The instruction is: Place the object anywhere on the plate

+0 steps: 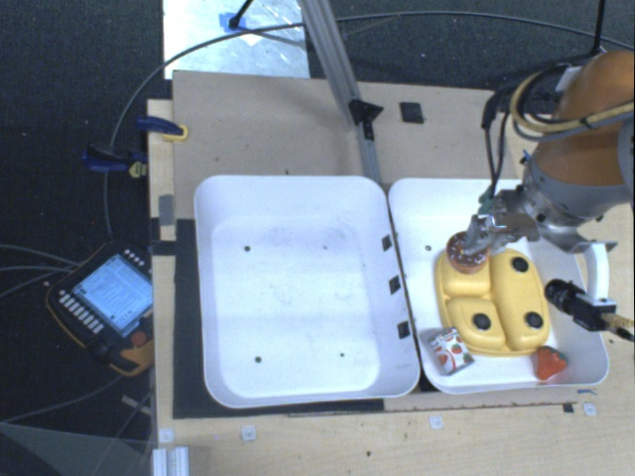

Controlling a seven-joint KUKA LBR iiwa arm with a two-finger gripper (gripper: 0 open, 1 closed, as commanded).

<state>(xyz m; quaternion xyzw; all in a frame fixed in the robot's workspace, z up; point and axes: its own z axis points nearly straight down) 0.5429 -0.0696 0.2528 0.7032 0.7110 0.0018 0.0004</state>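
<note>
Yellow plastic makes up the sectioned plate [493, 302] in the right-hand bin [417, 266], at the lower right of the frame, and a small round brownish object [463, 251] sits at the plate's upper left corner, directly under the jaws [480, 234] of the arm coming in from the right. Whether the jaws are wide, narrow or closed on that object I cannot tell, since the wrist hides the tips. The object lies straight below the jaws, with the plate's open sections just to its lower right, so I judge little travel is needed.
</note>
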